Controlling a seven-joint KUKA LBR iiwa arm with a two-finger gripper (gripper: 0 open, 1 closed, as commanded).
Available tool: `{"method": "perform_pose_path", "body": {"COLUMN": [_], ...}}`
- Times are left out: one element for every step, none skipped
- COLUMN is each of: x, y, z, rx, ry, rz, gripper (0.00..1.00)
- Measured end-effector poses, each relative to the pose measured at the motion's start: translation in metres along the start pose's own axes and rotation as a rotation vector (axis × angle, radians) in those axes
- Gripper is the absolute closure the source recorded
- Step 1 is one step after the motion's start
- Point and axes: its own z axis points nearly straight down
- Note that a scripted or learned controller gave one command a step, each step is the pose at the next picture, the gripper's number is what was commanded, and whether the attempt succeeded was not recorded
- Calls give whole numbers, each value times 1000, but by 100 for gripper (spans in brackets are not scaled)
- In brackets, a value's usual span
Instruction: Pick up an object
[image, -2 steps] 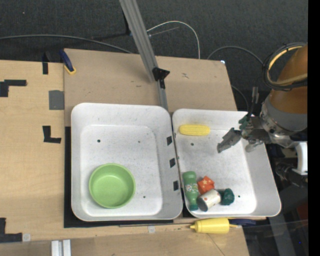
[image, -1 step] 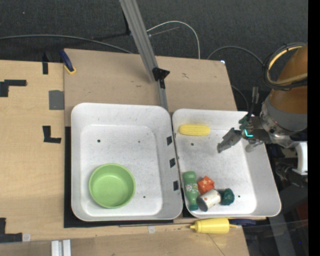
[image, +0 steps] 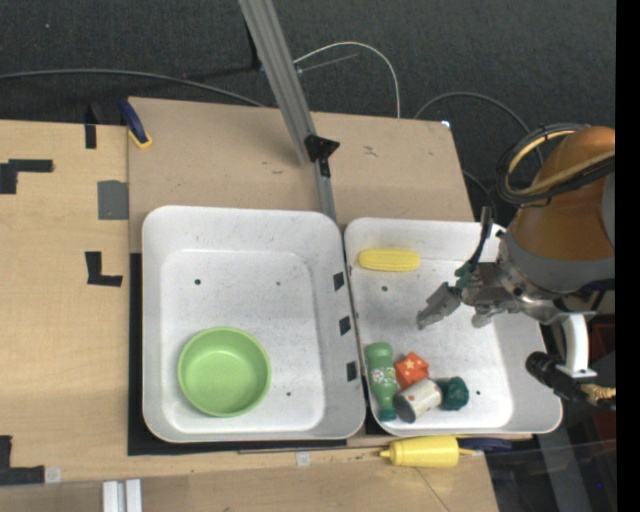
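Observation:
My gripper (image: 460, 313) hangs over the middle of the right bin (image: 500, 400), open, with nothing between its fingers (image: 434, 309). A yellow corn cob (image: 388, 261) lies at the bin's far left, up and to the left of the gripper. Below the gripper, along the near edge, a cluster sits close together: a green bottle (image: 379, 378), a small orange-red block (image: 411, 368), a white and grey can (image: 418, 399) and a dark green piece (image: 456, 392). The gripper touches none of them.
A green bowl (image: 224, 371) rests in the near left corner of the left bin (image: 250, 240). A yellow object (image: 425, 452) lies on the bench just outside the right bin's near rim. A grey pole (image: 290, 90) slants down to the divide between the bins.

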Motion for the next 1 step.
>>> {"method": "perform_pose_path", "body": {"x": [-2], "y": [4], "z": [45], "rx": [-1], "ry": [0], "rz": [1], "gripper": [0]}}
